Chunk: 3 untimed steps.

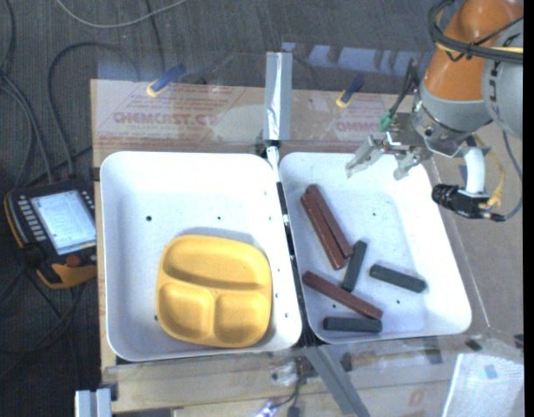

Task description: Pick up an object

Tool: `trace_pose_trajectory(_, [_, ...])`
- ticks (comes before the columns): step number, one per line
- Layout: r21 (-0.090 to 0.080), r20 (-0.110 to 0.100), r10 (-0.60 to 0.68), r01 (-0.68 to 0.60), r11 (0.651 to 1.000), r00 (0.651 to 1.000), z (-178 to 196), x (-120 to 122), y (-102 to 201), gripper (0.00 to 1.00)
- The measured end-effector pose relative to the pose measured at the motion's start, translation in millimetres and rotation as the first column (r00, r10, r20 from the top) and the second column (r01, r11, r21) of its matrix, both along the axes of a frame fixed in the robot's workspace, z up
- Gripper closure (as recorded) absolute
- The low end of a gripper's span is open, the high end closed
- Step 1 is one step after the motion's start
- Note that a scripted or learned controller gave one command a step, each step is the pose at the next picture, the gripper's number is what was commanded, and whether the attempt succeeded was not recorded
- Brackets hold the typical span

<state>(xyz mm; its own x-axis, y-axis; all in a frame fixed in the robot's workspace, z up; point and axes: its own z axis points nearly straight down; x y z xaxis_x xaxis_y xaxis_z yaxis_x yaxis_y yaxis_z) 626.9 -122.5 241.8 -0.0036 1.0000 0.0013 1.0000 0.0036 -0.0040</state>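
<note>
My gripper [381, 162] hangs open over the far edge of the right bin [447, 259], fingers spread, with nothing between them. Below it in that bin lie two long brown bars [325, 225] side by side, a third brown bar [341, 294] nearer the front, and three dark grey blocks: one slanted [354, 265], one to the right [398, 278], one at the front [352, 324]. A yellow divided tray [216, 290] lies in the left bin [128, 233].
A metal divider post [276, 102] stands at the back between the two bins. Blue-and-yellow clamps [165, 79] hold the board behind them. A teach pendant [54, 224] lies on the floor to the left, with cables around.
</note>
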Motion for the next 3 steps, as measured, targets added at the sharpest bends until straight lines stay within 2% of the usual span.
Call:
trace_pose_trajectory(1, [-0.002,-0.001,-0.035,0.035,0.999,0.999,-60.3,-9.1,61.4,0.0])
trace_pose_trajectory(2, [-0.001,0.003,-0.122,0.122,0.992,0.992,-148.1,-22.3,29.3,0.0])
trace_pose_trajectory(3, [0.001,-0.002,-0.121,0.121,0.993,0.993,-141.8,-22.7,30.3,1.0])
